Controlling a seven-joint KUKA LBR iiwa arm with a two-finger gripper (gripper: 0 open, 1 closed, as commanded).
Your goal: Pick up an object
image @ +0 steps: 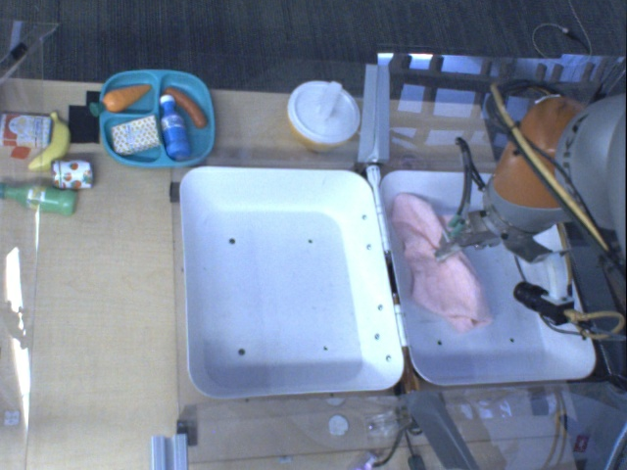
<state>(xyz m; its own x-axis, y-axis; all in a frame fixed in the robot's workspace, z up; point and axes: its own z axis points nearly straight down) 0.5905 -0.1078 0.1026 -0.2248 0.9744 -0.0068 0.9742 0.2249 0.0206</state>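
A pink cloth (438,262) lies crumpled in the right bin (509,360), stretching from the bin's upper left toward its middle. My gripper (453,244) reaches in from the right and sits low over the cloth's upper right side, its tips right at the fabric. The grey arm with its orange band (534,164) rises behind it at the right. Whether the tips pinch the cloth is too small to tell.
The left bin (284,282) stands beside the right one, a metal divider between them. On the bench at the back left are a blue tray (157,116) with toy food, a banana (54,143), a small can (72,173) and a green bottle (39,198). A yellow lidded bowl (323,114) stands behind the bins.
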